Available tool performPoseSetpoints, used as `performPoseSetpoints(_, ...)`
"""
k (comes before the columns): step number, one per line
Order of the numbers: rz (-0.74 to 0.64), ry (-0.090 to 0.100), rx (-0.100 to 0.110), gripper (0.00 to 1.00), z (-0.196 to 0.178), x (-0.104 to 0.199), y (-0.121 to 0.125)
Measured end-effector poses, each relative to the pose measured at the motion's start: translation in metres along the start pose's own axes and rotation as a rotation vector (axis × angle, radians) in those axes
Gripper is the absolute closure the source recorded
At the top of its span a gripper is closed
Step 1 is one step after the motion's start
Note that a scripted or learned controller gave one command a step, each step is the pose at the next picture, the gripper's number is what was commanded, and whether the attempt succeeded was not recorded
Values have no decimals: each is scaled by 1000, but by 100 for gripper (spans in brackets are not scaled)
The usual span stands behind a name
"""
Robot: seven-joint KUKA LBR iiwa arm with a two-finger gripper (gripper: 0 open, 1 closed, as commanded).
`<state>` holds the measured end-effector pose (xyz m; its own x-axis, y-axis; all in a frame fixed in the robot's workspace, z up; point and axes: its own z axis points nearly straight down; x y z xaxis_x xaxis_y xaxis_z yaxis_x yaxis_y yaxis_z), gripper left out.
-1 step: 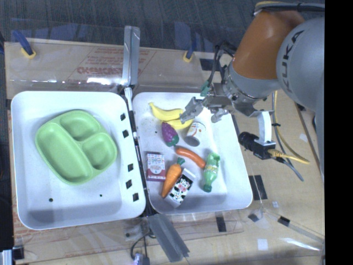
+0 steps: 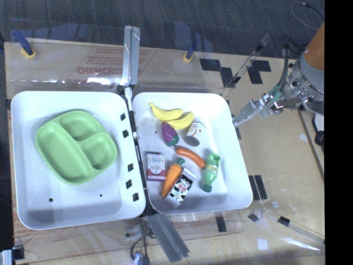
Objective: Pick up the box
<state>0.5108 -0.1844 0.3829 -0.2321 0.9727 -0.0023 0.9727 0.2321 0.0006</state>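
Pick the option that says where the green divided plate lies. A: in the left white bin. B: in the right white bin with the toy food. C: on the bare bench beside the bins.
A: the green divided plate lies alone in the left white bin, while the toy food sits in the right white bin.

Box (image 2: 155,165) hemmed by carrot (image 2: 171,179)

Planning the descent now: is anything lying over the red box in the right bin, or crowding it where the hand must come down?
Nothing covers the red box. The carrot lies close along its right side. The hand is outside the right bin, beyond its right wall.
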Motion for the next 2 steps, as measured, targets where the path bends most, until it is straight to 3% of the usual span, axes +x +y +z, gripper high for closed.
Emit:
performPoseSetpoints(1,-6,-1,0,100,-11,1,1)
performPoseSetpoints(2,-11,-2,0,100,-22,1,2)
